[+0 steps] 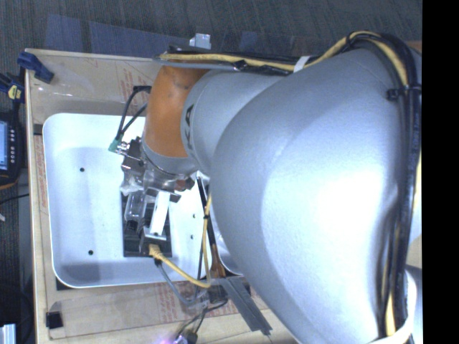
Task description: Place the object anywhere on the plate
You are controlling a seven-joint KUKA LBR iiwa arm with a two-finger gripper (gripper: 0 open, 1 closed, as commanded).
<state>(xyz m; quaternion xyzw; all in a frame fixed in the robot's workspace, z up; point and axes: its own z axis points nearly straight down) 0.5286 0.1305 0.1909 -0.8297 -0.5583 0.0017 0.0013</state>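
My gripper (pixel 138 210) hangs low over the left white bin (pixel 64 192), near the middle of its right half. The orange band (pixel 168 117) above the wrist sits just behind it. My grey arm (pixel 308 192) reaches in from the right and hides the whole right side of the bench, including the second bin. Nothing can be seen held at the gripper from this angle.
The left bin's floor left of the gripper is bare white with two small dark dots (pixel 82 169) on it. The wooden bench edge (pixel 107 307) runs along the front. A blue clamp (pixel 32 67) sits at the bench's far left corner.
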